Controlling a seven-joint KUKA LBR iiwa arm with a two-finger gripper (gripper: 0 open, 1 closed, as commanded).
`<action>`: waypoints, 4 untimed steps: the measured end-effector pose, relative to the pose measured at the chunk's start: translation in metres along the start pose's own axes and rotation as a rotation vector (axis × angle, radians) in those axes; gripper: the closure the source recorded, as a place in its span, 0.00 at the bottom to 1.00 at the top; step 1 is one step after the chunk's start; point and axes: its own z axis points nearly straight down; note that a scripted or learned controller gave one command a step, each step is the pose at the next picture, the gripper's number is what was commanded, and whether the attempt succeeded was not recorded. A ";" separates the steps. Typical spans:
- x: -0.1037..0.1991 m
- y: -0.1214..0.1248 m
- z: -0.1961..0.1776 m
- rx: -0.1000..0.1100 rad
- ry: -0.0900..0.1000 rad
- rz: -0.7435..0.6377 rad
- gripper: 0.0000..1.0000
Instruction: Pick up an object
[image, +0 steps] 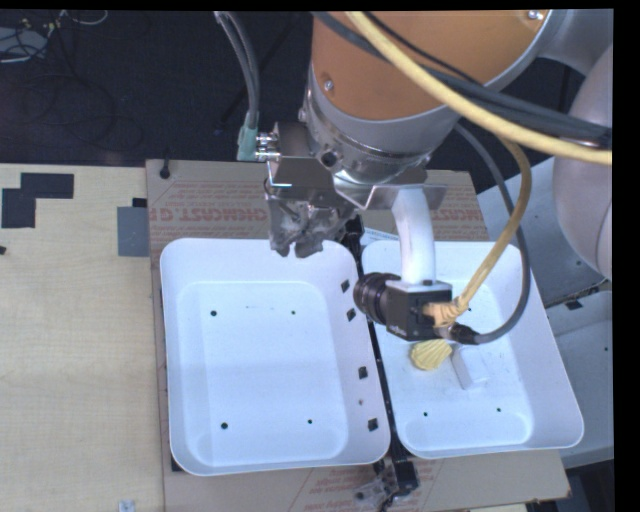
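My gripper (300, 238) hangs high over the far rim of the left white bin (260, 380), with nothing visible in it. A yellow, ribbed, shell-like object (430, 355) lies in the middle of the right white bin (505, 415). Just to its right rests a small pale block (468, 372). Both objects sit well to the right of the gripper and nearer the camera. The arm's wrist partly covers the far part of the right bin.
The two bins stand side by side on a cardboard sheet (210, 200), with a black divider (375, 370) between them. A pale bench surface (70, 350) spreads to the left. The orange and grey arm (400, 70) fills the upper middle.
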 end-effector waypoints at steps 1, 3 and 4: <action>0.000 0.042 0.000 -0.003 0.000 0.004 1.00; 0.001 0.049 0.000 -0.003 0.000 0.003 1.00; 0.000 -0.001 -0.001 -0.001 0.001 -0.001 1.00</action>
